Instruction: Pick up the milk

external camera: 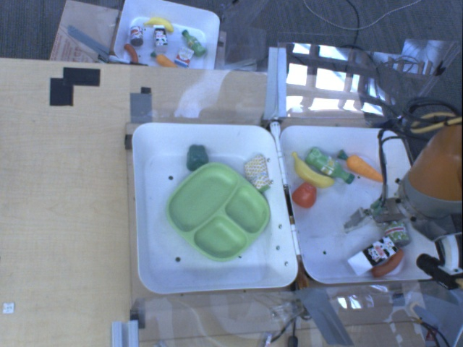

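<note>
We're looking down on the bench and its two white bins side by side, and the arm, grey with its orange band, reaches in from the right over the right bin. The gripper hangs low above that bin's floor, a little right of its middle, and from up here we cannot tell how it is set or whether it has anything. The milk, a small white carton with black cow patches, lies on its side near the bin's front right corner, just below the gripper and not lifted. Touching the carton's front edge we see a red sausage, and just behind it sits a small green-and-red item we can't identify. Further back in the same bin we've got a banana, a green bottle lying across it, a carrot beside that, and a red tomato near the left wall. Over in the left bin a green divided plate fills the middle, with a dark green block behind it and a speckled sponge-like piece at its back right edge. Behind the bench a smaller white tray holds more toy food.
</note>
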You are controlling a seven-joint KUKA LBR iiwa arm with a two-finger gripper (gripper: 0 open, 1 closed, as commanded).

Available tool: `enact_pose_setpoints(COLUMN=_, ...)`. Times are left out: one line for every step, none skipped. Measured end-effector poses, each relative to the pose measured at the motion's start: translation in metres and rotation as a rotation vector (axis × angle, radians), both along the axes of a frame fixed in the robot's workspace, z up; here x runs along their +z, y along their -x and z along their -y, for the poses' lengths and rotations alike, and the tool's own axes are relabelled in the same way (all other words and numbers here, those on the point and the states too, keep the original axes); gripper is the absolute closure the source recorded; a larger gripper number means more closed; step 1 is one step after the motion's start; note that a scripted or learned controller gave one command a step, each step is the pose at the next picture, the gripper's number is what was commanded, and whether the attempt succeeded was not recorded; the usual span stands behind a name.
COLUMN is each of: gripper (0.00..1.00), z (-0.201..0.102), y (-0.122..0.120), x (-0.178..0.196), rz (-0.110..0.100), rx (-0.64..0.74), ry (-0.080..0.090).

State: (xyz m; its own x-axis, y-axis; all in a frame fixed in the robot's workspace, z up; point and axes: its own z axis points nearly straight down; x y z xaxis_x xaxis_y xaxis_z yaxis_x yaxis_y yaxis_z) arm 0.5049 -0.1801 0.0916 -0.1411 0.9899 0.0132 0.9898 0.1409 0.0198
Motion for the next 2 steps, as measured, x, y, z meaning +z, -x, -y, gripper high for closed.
enact_pose_setpoints(gripper=0.0, z=-0.0119, y=0.0097, x=-0.0005, rz=0.005, rx=0.126, ry=0.019)
enact_pose_setpoints(gripper=0.0, z=-0.0042, y=0.0116, x=-0.0003, rz=-0.001, rx=0.279, ry=0.014)
